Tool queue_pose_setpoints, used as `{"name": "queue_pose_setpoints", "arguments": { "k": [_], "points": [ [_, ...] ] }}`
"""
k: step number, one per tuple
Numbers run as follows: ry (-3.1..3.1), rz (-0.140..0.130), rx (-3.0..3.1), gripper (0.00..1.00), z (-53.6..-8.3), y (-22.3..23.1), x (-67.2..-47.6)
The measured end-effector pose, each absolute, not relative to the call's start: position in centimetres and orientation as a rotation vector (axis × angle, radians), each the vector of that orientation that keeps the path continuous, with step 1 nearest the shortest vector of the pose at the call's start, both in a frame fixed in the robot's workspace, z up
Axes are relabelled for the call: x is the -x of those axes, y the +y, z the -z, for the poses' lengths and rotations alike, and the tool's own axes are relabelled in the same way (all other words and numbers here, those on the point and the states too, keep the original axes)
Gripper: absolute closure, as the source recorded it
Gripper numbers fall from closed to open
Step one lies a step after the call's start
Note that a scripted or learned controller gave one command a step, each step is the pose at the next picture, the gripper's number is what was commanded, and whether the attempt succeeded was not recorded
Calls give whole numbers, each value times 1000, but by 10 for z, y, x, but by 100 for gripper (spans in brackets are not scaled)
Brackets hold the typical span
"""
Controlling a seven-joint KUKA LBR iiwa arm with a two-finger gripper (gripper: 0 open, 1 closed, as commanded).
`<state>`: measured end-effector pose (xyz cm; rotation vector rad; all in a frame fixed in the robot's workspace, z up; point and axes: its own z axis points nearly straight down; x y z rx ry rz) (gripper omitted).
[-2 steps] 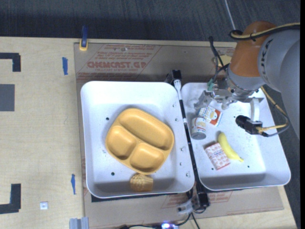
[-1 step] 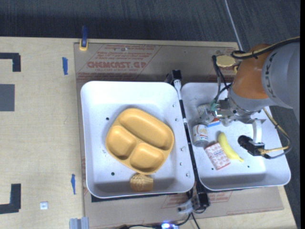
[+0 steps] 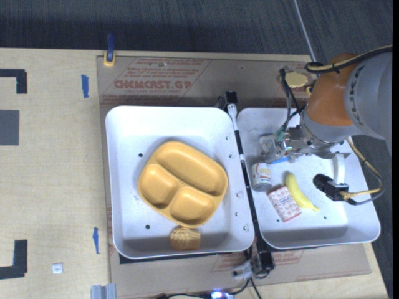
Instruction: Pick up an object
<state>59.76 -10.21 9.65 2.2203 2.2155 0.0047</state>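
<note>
Gripper is hovering low in the right bin, near its back-left corner; whether it is clenched or released I cannot tell. Nothing is showing in its grasp. Just beneath it a small jar is lying (likely the target), with a banana and packet nearer the middle. The left bin is holding a yellow tray and a biscuit by its front edge.
</note>
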Motion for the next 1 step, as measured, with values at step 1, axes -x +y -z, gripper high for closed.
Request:
{"name": "queue_pose_setpoints", "arguments": {
  "k": [1],
  "points": [
    [2223, -2, -2219, 100, -185, -24, -578]
  ]
}}
